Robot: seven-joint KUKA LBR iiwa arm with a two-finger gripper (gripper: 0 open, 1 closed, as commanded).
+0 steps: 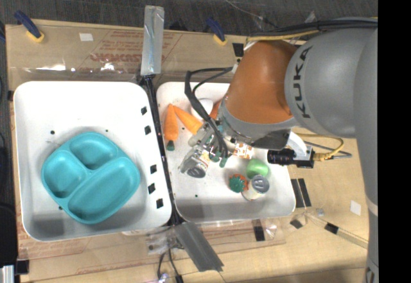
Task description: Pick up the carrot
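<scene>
Two shallow white bins sit side by side on the bench, and the right bin (192, 211) serves as the landmark for everything that matters here. The carrot (174, 122) lies in that bin's upper left part, close against the wall it shares with the left bin (38, 224). It appears as two orange wedge-like pieces joined in a V, with a small green tip pointing down along the divider. The gripper (198, 161) hangs near the middle of the right bin, just below and to the right of the carrot, apart from it. Whether the claw is spread or pressed together cannot be told, since cables and metal parts crowd that spot; nothing orange is seen inside it.

The carrot looks like a toy, probably light and stiff, with a smooth, tapering skin that could slide out of a pinch. A hold across the thicker orange body, not the narrow green end, seems the safer choice. The nearby wall leaves little room on the carrot's left side, so the approach may need care.

Further right in the same bin lie a green ball (257, 168) and a small round red-and-green item (237, 181). A teal divided plate (90, 176) rests in the left bin.
</scene>
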